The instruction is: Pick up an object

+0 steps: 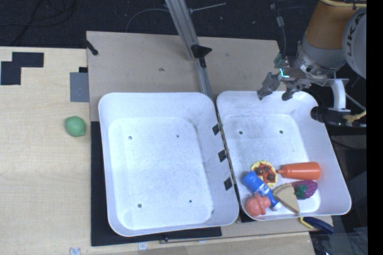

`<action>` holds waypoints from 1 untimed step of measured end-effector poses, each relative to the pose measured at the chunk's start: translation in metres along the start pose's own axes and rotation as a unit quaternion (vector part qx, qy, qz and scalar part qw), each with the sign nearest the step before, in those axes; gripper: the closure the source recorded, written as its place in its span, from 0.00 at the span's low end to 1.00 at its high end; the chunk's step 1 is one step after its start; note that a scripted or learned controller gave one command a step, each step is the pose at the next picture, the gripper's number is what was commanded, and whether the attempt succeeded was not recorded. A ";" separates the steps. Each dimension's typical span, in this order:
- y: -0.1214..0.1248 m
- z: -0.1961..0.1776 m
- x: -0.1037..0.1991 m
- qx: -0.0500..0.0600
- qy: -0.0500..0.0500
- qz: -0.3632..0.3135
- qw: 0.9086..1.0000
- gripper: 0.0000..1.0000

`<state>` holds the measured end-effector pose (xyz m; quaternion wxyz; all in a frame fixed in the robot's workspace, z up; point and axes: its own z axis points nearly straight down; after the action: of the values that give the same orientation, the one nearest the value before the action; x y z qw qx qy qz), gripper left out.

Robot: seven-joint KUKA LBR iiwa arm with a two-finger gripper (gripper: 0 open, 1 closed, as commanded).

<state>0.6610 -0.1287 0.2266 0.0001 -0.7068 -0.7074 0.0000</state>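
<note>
Hovering over the far edge of the right bin [335,146], the fingers [280,90] stand apart with nothing between them. Best bet, I reckon: swing toward the near corner and drop straight down on one piece. The orange bottle [299,171] lies there among the toys [263,188], well apart from the fingers.

A green ball [75,126] lies left of the bins [114,110].

Even, soft light – white bins [157,105] bright, dark backdrop murky, perhaps slightly grainy – shadows faint.
</note>
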 end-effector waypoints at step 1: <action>0.000 0.000 0.000 0.000 0.000 0.000 1.000 0.00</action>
<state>0.6610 -0.1287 0.2266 0.0001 -0.7068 -0.7074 0.0001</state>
